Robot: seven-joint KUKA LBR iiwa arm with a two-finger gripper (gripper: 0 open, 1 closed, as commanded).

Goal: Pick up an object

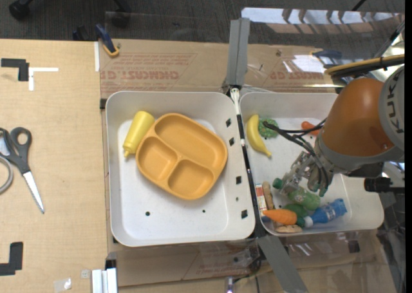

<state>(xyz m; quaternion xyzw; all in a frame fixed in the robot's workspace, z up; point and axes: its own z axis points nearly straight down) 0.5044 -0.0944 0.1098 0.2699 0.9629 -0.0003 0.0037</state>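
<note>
Left bin (129,221): yellow divided tray (181,155) with a yellow bottle (137,132) touching at its 10 o'clock. Right bin (360,217): banana (256,136), green item (302,200), blue bottle (327,212), carrot (279,217). Gripper (308,179) is lowered over the clutter; finger state cannot be told. Green item lies at its 6 o'clock, banana at 10. Scissors (22,163) are seen on the bench.
</note>
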